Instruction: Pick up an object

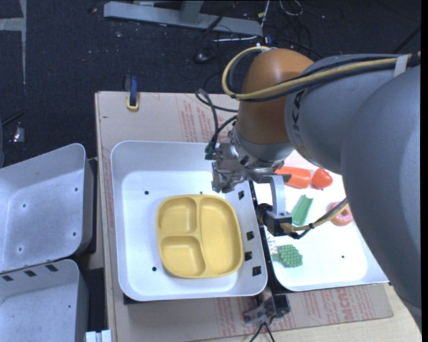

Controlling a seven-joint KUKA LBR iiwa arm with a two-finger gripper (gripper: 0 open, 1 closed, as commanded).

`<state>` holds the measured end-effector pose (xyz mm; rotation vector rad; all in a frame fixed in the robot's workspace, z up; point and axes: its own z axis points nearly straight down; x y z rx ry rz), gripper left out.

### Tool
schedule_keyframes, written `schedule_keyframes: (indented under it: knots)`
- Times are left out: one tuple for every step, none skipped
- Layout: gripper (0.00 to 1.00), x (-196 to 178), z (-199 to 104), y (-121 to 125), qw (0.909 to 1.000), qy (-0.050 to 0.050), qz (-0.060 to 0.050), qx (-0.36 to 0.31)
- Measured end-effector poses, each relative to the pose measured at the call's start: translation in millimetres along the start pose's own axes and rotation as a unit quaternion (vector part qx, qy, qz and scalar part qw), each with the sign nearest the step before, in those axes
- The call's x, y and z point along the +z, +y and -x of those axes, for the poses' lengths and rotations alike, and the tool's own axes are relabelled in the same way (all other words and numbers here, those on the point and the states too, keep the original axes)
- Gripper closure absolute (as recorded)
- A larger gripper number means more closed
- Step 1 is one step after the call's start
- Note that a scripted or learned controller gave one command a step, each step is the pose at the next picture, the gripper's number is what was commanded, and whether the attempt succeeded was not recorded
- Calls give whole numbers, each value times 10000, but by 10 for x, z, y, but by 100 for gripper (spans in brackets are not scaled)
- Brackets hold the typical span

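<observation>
You see a dark speckled floor point(60, 60) beyond the bench's point(167, 120) far edge, strewn with black cables point(221, 40). A grey metal bar point(180, 17) lies there, near the top.

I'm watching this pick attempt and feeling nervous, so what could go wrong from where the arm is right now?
1. The gripper hangs over the left bin's far rim, beside the yellow divided plate; coming down there it may strike the rim or the plate's edge.
2. The small pieces, the green block and orange piece, lie in the right bin partly under the arm, so a grab there could miss or scatter them.
</observation>
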<state>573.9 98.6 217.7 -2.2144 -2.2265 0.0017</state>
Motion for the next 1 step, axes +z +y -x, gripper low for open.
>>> schedule_keyframes:
  knots:
    - [0, 0, 17, 2, 10000, -3, 0, 15]
